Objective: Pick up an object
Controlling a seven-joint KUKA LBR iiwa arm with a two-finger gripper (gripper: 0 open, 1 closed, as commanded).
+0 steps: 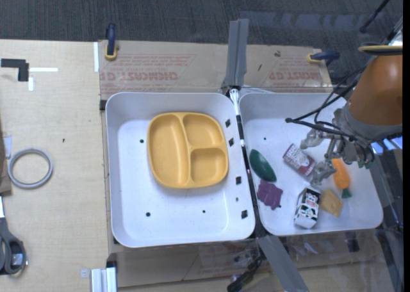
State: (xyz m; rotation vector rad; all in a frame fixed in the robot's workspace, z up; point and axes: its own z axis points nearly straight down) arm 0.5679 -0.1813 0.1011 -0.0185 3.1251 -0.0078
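The gripper (pixel 323 168) hangs low in the right bin (pixel 282 114), and I cannot tell how it is set for a grasp. Crowding is the likely trouble: a pink-and-white packet (pixel 296 158) lies just left of it, an orange carrot-like toy (pixel 341 176) just right, and a cow-patterned carton (pixel 308 208) and tan wedge (pixel 332 202) below. Closing here could nudge one aside or pinch two together.

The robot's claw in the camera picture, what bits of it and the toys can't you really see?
- Gripper, camera view: the metal parts blur together above the right bin, so open or shut cannot be told.
- Orange toy: its top is hidden by the gripper, and touching it or not is unclear.
- Pink packet: print too small to read.
- Arm: cut off by the right edge.
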